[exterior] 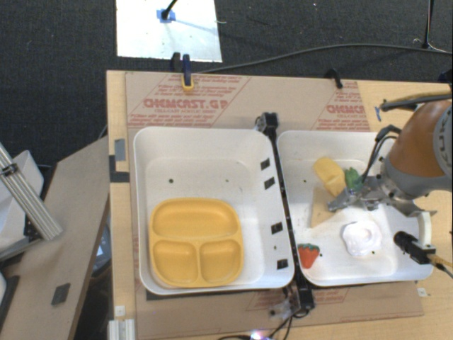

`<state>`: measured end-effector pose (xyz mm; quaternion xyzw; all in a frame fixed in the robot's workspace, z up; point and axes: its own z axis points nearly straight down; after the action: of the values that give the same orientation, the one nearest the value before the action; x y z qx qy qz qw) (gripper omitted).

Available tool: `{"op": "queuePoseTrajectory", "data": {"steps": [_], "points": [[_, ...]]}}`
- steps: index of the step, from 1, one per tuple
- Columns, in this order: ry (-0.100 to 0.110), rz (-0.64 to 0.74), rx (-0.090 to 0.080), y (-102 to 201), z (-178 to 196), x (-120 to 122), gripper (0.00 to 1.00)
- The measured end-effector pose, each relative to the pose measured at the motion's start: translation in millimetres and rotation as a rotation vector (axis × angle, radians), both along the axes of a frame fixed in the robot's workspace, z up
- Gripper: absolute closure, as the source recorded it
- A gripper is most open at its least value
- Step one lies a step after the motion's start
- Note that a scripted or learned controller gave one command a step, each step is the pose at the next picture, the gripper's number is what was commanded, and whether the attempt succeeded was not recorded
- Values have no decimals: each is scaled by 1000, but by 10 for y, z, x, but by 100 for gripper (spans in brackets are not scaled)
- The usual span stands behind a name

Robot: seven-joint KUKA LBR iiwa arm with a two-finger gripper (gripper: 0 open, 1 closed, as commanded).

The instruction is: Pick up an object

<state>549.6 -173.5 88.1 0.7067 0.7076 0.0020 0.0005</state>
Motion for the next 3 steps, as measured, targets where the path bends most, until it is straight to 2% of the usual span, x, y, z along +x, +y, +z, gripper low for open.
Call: {"op": "queuePoseTrajectory", "data": {"steps": [1, 2, 3], "points": [[-11, 1, 0, 10, 138, 35, 100], [-1, 4, -3, 106, 651, 85, 100], [-3, 5, -4, 119, 1115, 173, 100]]}}
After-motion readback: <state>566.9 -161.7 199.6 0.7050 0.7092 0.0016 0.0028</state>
